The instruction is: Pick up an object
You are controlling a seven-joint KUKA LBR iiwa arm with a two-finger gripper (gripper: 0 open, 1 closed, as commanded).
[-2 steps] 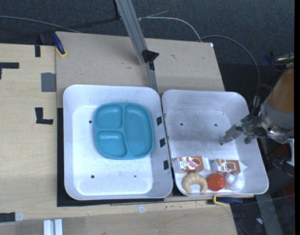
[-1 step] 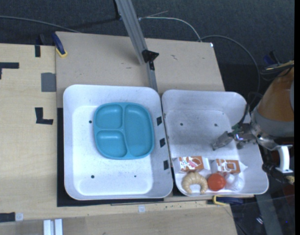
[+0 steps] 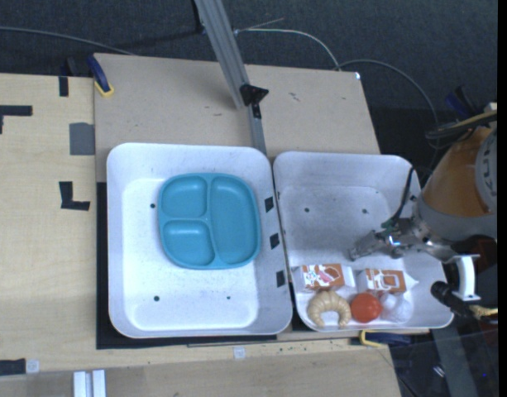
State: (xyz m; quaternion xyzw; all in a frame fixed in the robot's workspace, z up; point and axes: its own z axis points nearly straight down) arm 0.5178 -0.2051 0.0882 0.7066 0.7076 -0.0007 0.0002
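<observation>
My gripper hangs low in the right bin, just above the food; can't tell its state. Below it, along the bin's near edge: 2 packets, croissant, tomato. Left bin w/ a blue plate.

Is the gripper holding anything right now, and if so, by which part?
Nothing is held. The gripper hangs over bare floor of the right bin, apart from the croissant, tomato and two packets below it.
</observation>
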